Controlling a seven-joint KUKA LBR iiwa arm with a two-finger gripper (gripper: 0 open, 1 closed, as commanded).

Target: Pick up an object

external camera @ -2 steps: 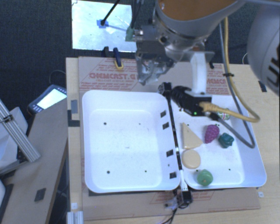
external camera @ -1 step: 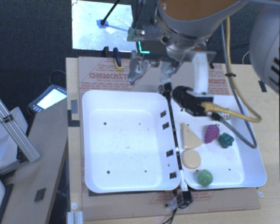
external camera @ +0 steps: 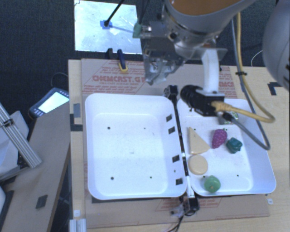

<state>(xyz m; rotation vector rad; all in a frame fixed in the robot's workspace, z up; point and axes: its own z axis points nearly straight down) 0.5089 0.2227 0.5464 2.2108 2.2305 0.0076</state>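
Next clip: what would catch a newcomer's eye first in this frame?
The big grey and orange arm looms over the top of the bench, its pincer hanging above the cardboard just behind the left bin. Next comes the cluster of small things in the right bin: a purple grape bunch, a teal piece, a green ball, and a pale wedge above a pale disc.
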